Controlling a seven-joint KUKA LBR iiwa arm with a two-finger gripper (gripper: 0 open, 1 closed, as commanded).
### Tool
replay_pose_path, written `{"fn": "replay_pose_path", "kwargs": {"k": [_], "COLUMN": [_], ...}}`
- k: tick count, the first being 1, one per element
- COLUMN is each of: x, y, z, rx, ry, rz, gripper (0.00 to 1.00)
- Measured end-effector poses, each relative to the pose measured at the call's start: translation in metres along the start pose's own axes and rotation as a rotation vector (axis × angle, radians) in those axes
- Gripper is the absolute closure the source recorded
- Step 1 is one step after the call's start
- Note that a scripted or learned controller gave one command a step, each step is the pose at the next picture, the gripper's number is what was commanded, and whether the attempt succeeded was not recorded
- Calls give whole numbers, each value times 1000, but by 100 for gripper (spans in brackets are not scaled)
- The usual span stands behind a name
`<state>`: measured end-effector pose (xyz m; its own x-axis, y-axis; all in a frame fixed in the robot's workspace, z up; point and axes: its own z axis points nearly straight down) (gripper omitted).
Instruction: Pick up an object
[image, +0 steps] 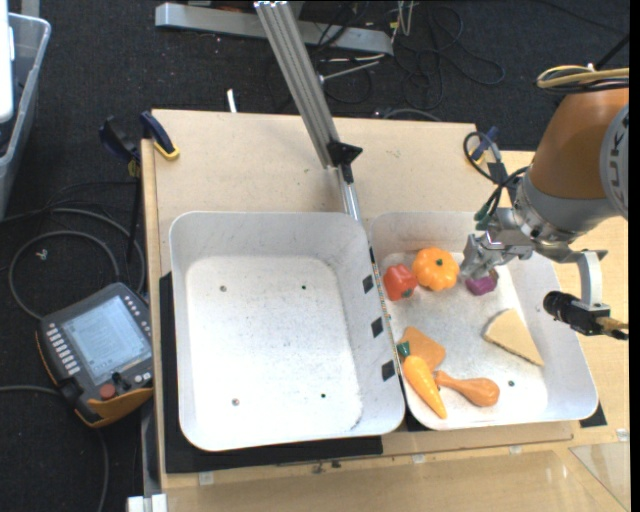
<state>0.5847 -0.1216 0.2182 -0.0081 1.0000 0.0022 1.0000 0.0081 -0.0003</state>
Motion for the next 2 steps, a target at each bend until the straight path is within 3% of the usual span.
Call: {"fn": "replay_pose_path", "kwargs": {"k": [2], "x": [109], "y": [15], "z": [9], "rx": [1], "ry": [0], "rz": [0], "gripper": [100]}}
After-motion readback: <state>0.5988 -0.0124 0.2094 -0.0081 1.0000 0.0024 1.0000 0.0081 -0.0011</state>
